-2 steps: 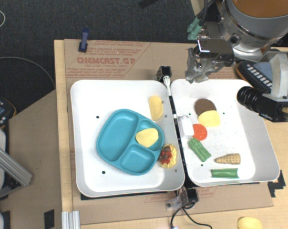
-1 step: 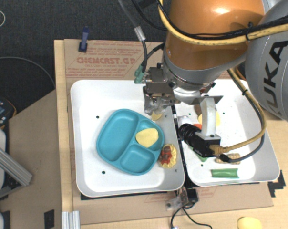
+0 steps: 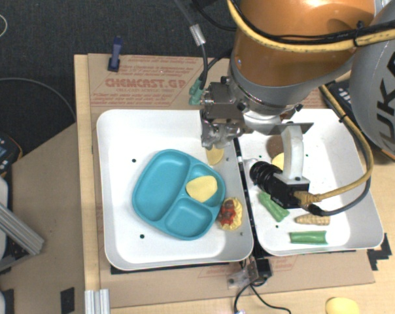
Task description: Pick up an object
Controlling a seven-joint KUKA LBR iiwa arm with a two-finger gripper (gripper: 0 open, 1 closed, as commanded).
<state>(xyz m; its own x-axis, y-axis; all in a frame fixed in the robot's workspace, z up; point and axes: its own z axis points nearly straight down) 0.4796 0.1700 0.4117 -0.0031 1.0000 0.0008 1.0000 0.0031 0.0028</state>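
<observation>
My gripper [image 3: 214, 144] hangs over the back right part of the left bin [image 3: 114, 175], just past the far rim of a blue divided plate [image 3: 165, 198]. A small pale yellow piece [image 3: 214, 156] sits right at the fingertips, and the fingers look closed on it. A second pale yellow piece [image 3: 201, 188] lies in the plate's right compartment. A red and yellow toy food [image 3: 230, 213] rests against the plate's right edge.
The right bin [image 3: 358, 224] holds a green stick [image 3: 272, 207], a flat green piece [image 3: 309, 237], a tan ridged piece [image 3: 313, 220] and a brownish thing [image 3: 274, 146] half hidden by the wrist. The arm's bulk covers the back of both bins.
</observation>
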